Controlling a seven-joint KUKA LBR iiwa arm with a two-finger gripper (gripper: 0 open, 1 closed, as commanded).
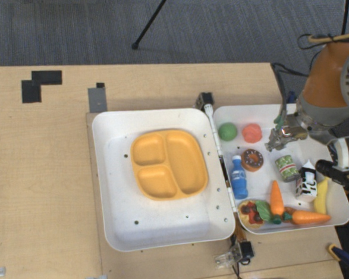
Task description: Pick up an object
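Two shallow white bins sit side by side on the pale wooden bench. The left bin [114, 170] holds one thing: a yellow-orange plastic plate [167, 164], rounded at the corners and divided into three compartments, lying flat near the middle.

The right bin [342, 213] is the crowded one. Along its far side lie a green ball [227, 131] and, just beside it, a red ball [252, 132]. Below them is a small chocolate doughnut [253, 159] with sprinkles, and next to the divider a blue bottle [238, 177] with a white cap. Further right a small green-labelled can [286, 167] lies tilted, then a black-and-white carton [307, 181] and a yellow banana [320, 196] close against it. At the near edge there is a bowl of mixed toy food [252, 213], an orange carrot [276, 198] pointing away from me, and a second carrot [310, 217] lying crosswise — the two nearly touch.

The arm comes in from the right, its orange band bulky above the grey wrist. The gripper [280, 135] hangs over the far right part of the right bin, just right of the red ball and above the can. Its metal fingers are a tangle from here — I cannot tell whether they are apart or together, and nothing shows between them.
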